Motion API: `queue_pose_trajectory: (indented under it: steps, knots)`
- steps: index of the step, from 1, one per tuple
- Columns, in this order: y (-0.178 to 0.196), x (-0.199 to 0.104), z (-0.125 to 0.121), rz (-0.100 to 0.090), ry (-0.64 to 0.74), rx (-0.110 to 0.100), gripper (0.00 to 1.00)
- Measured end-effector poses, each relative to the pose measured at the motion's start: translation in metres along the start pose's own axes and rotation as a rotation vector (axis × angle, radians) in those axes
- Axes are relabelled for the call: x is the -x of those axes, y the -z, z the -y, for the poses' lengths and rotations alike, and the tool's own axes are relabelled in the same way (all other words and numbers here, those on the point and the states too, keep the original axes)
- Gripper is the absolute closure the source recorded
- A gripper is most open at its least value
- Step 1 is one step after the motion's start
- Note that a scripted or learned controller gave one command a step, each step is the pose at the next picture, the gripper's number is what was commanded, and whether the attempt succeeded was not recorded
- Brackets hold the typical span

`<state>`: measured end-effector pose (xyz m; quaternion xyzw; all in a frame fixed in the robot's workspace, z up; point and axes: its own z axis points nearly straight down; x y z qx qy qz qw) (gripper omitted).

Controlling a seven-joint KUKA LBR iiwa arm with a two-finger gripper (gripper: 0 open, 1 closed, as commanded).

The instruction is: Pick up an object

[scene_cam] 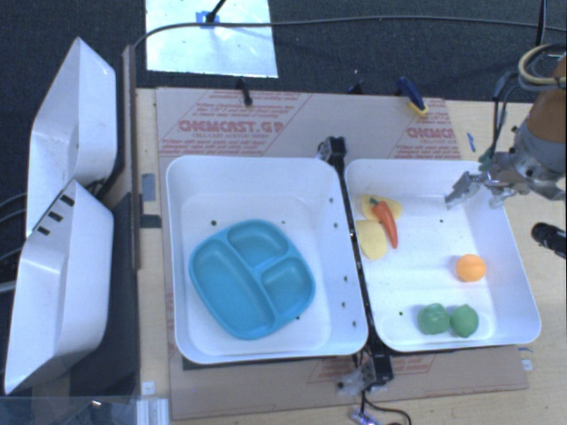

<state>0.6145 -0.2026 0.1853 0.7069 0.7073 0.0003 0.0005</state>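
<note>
Right bin [509, 264]: small orange ball [470, 267] near the right wall, round and matte – green lumps [447, 320] below it, carrot [385, 223] on yellow pieces at left. Gripper [478, 188] above the far rim – probably parted, gripping nothing.

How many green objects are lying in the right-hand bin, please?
2: one green object and a second green object lie side by side, touching, near the front edge of the right bin. Nothing appears to hide others.
</note>
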Motion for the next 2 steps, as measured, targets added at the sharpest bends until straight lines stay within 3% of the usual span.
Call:
queue_pose_trajectory:
  steps: [1, 2]
  knots:
    - [-0.076, -0.051, 0.045, -0.002, 0.002, -0.005, 0.00]
    - [-0.099, -0.111, 0.006, -0.001, 0.003, 0.004, 0.00]
